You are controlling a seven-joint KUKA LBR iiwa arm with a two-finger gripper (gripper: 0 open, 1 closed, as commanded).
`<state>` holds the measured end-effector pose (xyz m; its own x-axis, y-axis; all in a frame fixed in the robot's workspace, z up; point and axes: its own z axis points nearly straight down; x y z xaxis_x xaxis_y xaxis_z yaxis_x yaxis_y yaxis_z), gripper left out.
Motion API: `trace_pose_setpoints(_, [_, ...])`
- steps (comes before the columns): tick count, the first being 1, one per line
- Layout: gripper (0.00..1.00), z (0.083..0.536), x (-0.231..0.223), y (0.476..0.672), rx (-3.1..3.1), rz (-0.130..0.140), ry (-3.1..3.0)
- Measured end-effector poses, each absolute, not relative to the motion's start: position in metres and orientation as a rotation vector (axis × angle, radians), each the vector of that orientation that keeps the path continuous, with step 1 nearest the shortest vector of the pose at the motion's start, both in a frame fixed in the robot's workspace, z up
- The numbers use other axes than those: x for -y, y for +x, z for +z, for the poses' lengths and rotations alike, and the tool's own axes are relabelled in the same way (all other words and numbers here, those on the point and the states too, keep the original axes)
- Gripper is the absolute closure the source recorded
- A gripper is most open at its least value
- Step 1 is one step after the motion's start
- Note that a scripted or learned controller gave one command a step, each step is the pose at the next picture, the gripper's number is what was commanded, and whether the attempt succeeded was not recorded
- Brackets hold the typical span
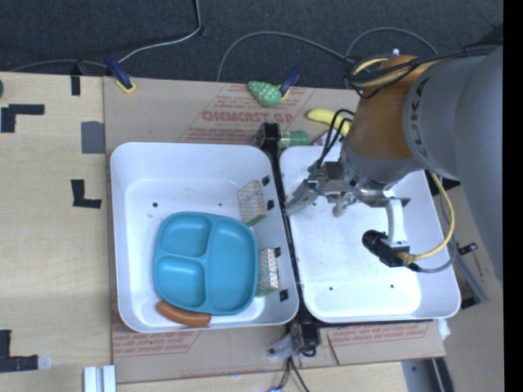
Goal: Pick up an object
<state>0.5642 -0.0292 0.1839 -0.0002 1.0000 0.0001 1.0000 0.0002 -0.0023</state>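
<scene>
A robotics lab or test cell: a flat cardboard sheet with red printing (245, 114) covers the surface, blue spring clamps (122, 77) pin its far edge, loose grey cables (196, 15) trail across dark carpet (98, 15), and black tape marks (82, 194) dot the wooden surface (49, 260).

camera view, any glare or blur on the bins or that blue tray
Camera view: even, soft lighting; the blue tray is sharp with a faint sheen; the white bins look bright but keep detail; the arm, closest to the lens, is slightly soft.
</scene>
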Motion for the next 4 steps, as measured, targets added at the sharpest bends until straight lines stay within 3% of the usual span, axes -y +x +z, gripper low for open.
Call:
trace_pose_setpoints(1, [0.0,0.196,0.134,0.626,2.221,0.003,-2.223])
trace_pose_setpoints(2, [0.0,0.184,0.083,0.547,2.221,0.002,-2.218])
trace_pose_setpoints(3, [0.0,0.141,0.168,0.54,2.219,0.005,-2.222])
trace_pose_setpoints(4, [0.0,0.148,0.126,0.648,2.224,0.0,-2.219])
